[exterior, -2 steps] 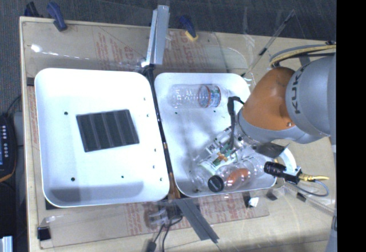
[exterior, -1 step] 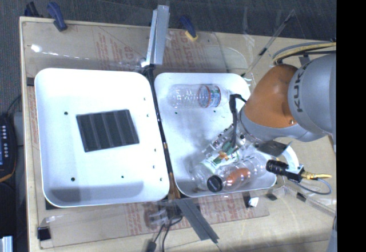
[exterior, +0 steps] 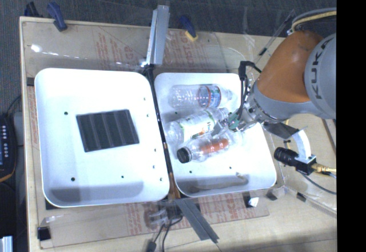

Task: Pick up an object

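Camera view: right bin (exterior: 260, 174), white and shallow with rounded corners, holds three clear plastic bottles in a loose heap. Top bottle (exterior: 197, 96) lies on its side, blue-banded label, ribbed wall, apparently empty. Middle bottle (exterior: 191, 128) carries a white and green label and lies slantwise, touching the lower one. Lowest bottle (exterior: 203, 148) has a black cap toward the bin divider and a reddish label or contents; hard to tell which. End effector (exterior: 235, 122) sits low over the right ends of the middle and lowest bottles, close to or touching them; whether its fingers stand apart or together, cannot tell, and no bottle is seen held. Handling judgement: thin-walled, light, smooth, round, so likely to roll or squirt out under a pinch; walls dent easily. Best hold looks across the body's width near mid-length, or at the stiffer neck below a cap. Crowding means a neighbour may shift. Left bin (exterior: 51, 176) is same white plastic, with a dark ribbed rectangular panel (exterior: 107, 130) lying flat. Bench (exterior: 86, 36) is pale board with printed red lettering, blue clamps (exterior: 57, 15) on the far edge.
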Robot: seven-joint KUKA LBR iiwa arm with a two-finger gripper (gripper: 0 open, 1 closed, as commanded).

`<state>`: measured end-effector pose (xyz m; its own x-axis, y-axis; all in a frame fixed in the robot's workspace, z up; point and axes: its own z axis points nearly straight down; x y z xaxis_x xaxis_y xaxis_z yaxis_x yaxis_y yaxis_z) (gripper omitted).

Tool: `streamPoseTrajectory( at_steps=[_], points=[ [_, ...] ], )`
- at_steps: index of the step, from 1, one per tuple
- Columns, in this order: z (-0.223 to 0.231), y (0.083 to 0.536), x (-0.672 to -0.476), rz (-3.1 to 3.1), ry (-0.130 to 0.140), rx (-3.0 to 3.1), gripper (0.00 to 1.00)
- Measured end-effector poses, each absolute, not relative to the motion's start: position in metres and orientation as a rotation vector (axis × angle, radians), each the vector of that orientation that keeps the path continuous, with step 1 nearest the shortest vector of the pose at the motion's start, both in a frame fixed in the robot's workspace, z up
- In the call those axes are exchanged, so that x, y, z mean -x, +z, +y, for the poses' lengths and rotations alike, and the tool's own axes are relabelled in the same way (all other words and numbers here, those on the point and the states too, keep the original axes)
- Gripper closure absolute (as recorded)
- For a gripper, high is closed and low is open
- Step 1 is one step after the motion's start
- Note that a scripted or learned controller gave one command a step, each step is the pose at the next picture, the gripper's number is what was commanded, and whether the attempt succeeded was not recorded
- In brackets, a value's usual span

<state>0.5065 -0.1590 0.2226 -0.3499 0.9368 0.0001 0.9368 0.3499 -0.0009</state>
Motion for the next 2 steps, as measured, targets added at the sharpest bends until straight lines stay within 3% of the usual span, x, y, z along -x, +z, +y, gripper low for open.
streamPoseTrajectory(
  at_steps=[1,2],
  points=[
    [-0.169,0.25,-0.517,-2.741,0.001,1.538,1.0],
    [-0.132,0.339,-0.495,-2.893,0.001,1.236,1.0]
  ],
)
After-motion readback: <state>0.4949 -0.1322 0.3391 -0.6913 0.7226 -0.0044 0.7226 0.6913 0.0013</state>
